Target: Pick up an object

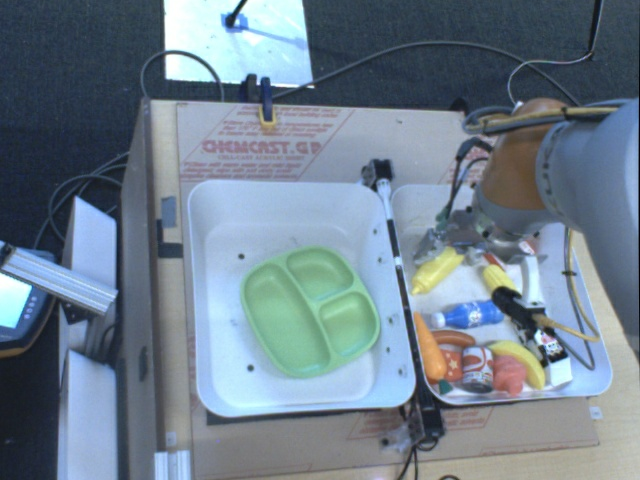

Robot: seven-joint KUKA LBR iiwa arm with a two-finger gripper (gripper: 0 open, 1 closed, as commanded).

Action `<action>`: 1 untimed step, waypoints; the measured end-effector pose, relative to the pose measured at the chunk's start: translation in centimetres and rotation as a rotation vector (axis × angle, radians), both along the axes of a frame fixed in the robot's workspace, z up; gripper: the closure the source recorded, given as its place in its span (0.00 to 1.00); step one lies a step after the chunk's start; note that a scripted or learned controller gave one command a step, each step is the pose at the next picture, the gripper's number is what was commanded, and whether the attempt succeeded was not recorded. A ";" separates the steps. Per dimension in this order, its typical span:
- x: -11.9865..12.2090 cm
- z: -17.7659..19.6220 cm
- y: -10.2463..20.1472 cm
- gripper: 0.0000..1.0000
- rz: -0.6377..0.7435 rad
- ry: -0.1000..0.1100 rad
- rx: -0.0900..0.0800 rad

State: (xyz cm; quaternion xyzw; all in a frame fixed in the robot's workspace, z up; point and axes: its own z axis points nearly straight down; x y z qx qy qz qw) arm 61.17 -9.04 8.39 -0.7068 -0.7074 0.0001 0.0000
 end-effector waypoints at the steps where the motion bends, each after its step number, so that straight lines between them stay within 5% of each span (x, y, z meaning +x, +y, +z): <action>1: 4.2 0.1 -2.7 0.00 0.001 -0.001 0.000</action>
